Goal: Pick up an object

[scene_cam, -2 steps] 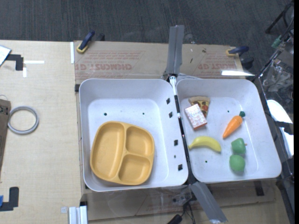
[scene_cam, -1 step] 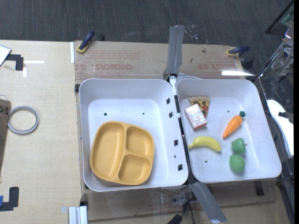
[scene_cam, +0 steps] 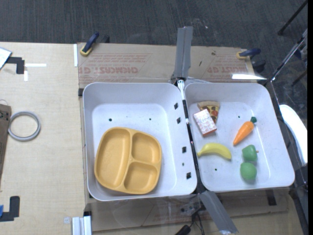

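Note:
The right bin holds several toy foods. A pizza slice lies near its back left, with a small white and red box resting beside and partly over it. An orange carrot with a green top lies to the right of the box. A yellow banana lies near the bin's left wall. A green pepper and a round green fruit sit at the front right. The left bin holds a yellow divided plate.
A roll of tape lies on the wooden bench at the left. Cardboard lies behind the bins, held by blue clamps. A grey divider post stands behind the gap between the bins. A white object sits past the right bin's edge.

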